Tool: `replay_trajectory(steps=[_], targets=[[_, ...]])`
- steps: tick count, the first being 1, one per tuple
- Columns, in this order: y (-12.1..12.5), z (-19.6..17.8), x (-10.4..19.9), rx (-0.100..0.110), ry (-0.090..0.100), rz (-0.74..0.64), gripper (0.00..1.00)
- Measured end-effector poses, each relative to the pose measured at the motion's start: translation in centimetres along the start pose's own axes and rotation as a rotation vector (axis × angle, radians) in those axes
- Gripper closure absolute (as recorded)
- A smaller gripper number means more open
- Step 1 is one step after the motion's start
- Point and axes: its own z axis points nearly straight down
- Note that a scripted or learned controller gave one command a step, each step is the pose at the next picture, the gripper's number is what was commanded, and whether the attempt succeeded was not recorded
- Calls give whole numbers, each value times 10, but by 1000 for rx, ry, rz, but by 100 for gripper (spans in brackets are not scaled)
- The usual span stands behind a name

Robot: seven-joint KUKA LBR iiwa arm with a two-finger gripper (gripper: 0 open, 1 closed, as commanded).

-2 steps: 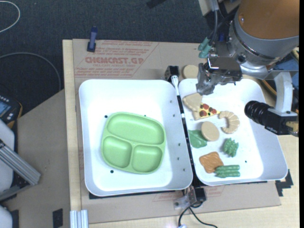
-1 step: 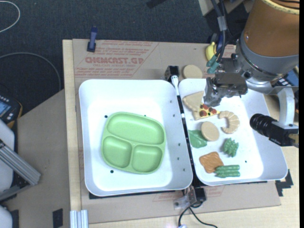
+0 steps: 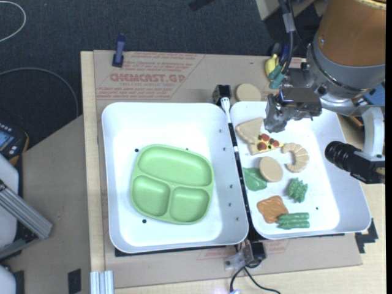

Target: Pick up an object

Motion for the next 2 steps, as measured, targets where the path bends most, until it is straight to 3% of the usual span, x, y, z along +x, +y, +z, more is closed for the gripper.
replay_trajectory(steps=[1, 2], targets=[[29, 95, -31, 13, -3, 4, 100], [24, -35, 14, -12, 3, -4, 100]])
